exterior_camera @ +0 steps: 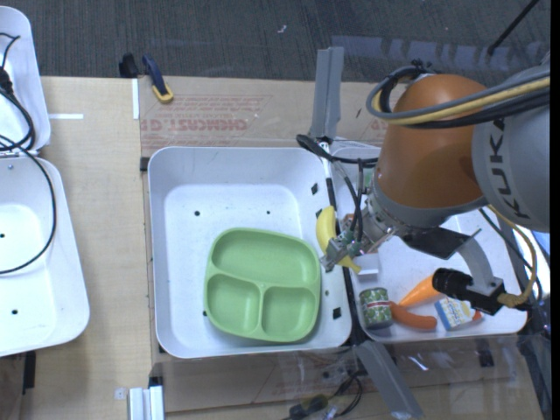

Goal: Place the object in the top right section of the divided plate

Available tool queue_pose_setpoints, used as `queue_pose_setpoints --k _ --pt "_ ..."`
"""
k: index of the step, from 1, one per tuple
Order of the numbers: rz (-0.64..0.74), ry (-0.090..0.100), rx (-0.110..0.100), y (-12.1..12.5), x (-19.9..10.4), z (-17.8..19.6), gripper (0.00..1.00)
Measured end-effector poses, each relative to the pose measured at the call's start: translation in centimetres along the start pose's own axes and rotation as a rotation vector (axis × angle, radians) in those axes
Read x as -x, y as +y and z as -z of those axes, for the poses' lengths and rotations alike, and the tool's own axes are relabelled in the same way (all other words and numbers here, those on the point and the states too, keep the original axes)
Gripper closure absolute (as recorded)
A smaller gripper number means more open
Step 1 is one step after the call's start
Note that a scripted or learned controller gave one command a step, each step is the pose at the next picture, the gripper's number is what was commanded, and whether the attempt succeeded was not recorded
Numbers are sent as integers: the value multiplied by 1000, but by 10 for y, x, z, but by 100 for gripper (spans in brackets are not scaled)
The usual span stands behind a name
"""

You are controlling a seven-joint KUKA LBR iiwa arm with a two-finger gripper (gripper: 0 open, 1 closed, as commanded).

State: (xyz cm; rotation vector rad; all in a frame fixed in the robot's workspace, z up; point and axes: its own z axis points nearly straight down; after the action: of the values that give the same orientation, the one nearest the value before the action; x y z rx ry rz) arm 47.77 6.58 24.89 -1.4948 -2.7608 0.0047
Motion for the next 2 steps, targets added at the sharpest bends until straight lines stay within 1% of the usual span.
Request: queue_pose_setpoints --k 1,2 --pt "225 0 0 41 -64 -60 100" --pt "381 0 0 54 -83 -92 100"
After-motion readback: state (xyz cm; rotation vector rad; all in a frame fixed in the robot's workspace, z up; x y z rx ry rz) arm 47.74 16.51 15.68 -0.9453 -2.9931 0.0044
